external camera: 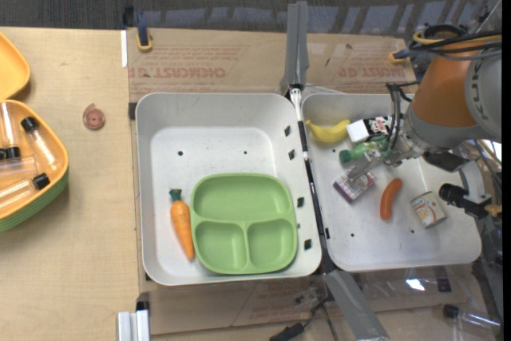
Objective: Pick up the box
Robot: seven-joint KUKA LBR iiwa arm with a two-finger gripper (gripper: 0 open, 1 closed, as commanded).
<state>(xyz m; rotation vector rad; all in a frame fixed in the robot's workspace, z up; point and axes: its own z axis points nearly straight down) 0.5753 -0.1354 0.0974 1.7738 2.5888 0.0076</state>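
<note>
Low in the right white bin [399, 251], metal two-finger gripper [369, 165] just above small purple-and-white box [354, 185], finger state impossible to tell.

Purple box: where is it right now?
The purple box lies in the right bin, left of the sausage and below the banana, just under the end effector.

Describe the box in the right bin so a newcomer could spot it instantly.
Start at the right bin, the one the arm reaches into. The box lies toward its near right corner, just right of the orange sausage. It is small, white and blocky, with a reddish label, while the things nearby are rounded or flat packets.
</note>
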